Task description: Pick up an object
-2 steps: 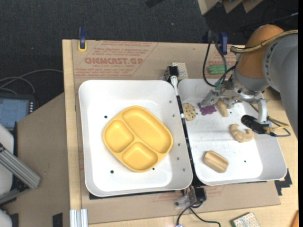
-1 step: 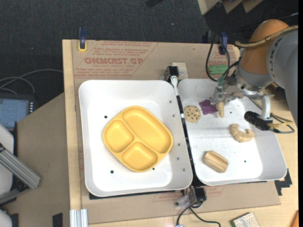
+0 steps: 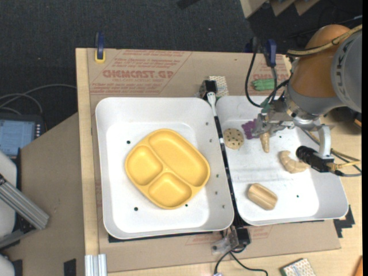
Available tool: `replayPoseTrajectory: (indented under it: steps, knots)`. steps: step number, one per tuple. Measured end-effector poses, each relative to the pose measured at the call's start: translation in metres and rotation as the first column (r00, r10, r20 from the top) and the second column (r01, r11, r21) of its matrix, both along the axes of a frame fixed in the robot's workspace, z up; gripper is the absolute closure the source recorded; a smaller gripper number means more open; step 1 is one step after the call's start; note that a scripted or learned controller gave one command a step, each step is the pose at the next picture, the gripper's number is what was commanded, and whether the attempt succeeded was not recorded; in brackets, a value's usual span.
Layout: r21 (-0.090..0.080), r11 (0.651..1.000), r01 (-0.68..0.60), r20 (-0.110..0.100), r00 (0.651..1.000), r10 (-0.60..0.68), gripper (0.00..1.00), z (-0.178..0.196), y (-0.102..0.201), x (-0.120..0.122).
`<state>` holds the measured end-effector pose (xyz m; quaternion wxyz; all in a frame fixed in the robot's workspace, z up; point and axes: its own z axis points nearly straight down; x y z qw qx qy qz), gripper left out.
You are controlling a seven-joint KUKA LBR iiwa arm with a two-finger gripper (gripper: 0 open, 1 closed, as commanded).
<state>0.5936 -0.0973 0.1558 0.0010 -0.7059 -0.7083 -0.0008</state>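
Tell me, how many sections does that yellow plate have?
3. The yellow plate in the left bin has one at its left, one at its top right, one at its bottom.

A single fixed camera is mounted above the worktop [image 3: 144,68] and is angled downward at a slant. Both white bins, left [image 3: 109,154] and right [image 3: 322,206], are framed whole at moderate range. The arm [image 3: 322,68] is seen entering from the view's right.
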Motion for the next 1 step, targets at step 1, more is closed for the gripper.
replayPoseTrajectory:
  steps: [1]
  knots:
    - [-0.001, 1.000, -0.004, 0.002, 1.000, 0.004, 1.00, 0.0312, 0.0687, -0.0139]
